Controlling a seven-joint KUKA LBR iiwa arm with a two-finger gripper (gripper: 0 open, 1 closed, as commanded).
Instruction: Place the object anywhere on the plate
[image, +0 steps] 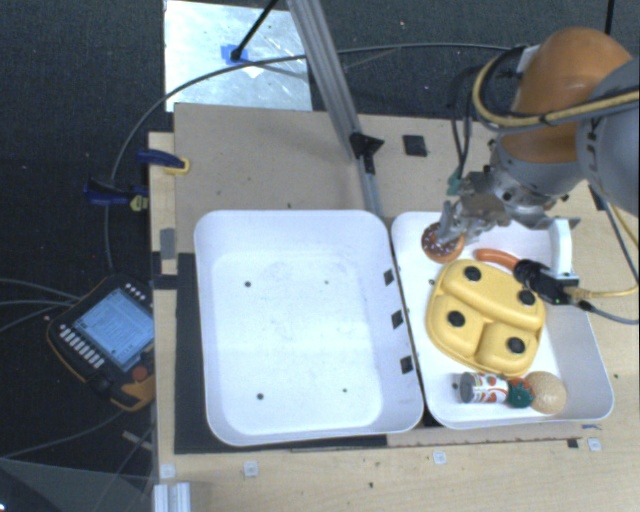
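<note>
In the right bin (598, 385) lie a yellow plate (487, 315), doughnut (439, 243) and can (483, 388); gripper (455, 222) state unclear

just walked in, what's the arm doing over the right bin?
The arm's gripper is down at the far left corner of the right bin, right over a small brown donut-like piece. I can't tell if it has a grip on it. The yellow sectioned plate sits mid-bin with nothing on it yet. An orange sausage-shaped piece lies just behind the plate; a small can and a tan egg-like piece lie in front. The left bin isn't being touched.
</note>
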